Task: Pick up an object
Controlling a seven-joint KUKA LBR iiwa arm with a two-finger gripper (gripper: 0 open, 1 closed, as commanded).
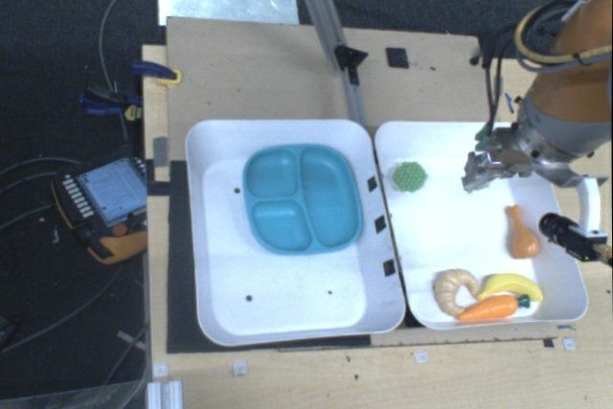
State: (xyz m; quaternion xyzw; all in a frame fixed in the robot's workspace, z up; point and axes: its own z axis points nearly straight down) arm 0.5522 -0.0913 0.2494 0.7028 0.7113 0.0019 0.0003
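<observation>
The right bin (431, 235) holds several toy foods. A green broccoli piece (410, 175) lies near its upper left. A tan drumstick (521, 232) lies at the right side. A pale croissant (454, 287), an orange carrot (488, 307) and a yellow banana (511, 285) cluster at the front right corner. My gripper (476, 175) hangs over the upper middle of this bin, right of the broccoli and above-left of the drumstick. Nothing shows between its fingers.
The left bin (215, 283) holds a blue divided plate (303, 197). A grey pole (321, 0) slants across the bench at the back. Cables, clamps and a handheld device (103, 206) lie left of the bench.
</observation>
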